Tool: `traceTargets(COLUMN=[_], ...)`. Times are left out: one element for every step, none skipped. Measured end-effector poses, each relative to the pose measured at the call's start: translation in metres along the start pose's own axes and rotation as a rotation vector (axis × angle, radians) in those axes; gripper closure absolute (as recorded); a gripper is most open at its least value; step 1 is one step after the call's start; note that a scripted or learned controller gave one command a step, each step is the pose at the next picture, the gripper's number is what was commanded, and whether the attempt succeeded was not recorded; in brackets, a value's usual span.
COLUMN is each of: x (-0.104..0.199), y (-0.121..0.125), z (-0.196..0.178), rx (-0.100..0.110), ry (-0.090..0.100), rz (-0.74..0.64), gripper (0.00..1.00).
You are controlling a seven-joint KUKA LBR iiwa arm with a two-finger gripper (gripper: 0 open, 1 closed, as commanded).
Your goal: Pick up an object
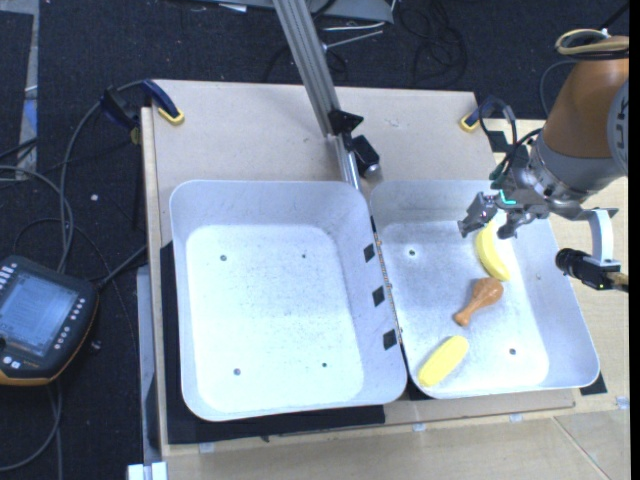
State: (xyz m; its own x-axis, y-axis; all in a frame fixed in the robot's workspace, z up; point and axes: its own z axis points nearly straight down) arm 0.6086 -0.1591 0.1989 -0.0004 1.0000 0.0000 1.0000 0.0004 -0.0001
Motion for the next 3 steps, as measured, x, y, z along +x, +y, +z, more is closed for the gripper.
traceTargets(x=[0.000, 0.010, 0.010], y=[0.000, -0.002, -0.003], z=[0.000, 0.049, 0.101], rx=[0.000, 0.004, 0.005], ry=[0.000, 0.001, 0.001], rz=[0.000, 0.000, 0.000], gripper=[0.00, 0.00, 0.00])
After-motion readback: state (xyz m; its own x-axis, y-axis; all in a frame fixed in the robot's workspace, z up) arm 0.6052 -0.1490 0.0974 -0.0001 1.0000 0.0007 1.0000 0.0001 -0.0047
